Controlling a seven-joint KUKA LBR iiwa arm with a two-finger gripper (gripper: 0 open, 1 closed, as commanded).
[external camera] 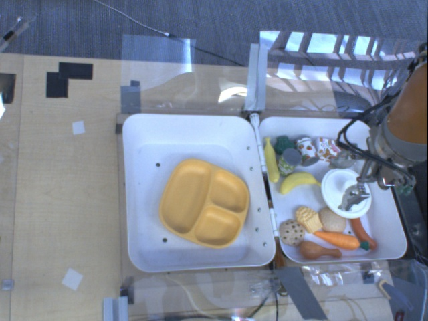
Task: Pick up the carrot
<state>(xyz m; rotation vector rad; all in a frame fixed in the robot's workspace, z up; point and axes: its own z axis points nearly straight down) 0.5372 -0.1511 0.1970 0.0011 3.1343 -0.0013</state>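
The carrot point(338, 239) lies on its side near the lower edge of the right bin point(394, 246), its orange body running from about ten o'clock to four o'clock with the green stem end at the lower right. It is crowded: a round tan bun point(332, 220) touches it at twelve o'clock, a ridged yellow piece point(308, 217) sits at ten o'clock, a brown drumstick point(317, 250) lies just beside it at seven o'clock, and a second slim orange piece point(363, 233) angles off near its stem end. The jaws point(354, 197) hang over a small white bowl point(341, 191), at about one o'clock from the carrot and apart from it; they look slightly spread with nothing between them, though the slanted view makes this uncertain. To do the reach well, the jaws should travel toward seven o'clock, turn to straddle the carrot across its narrow width near mid-body, and descend between bun and drumstick without nudging either.
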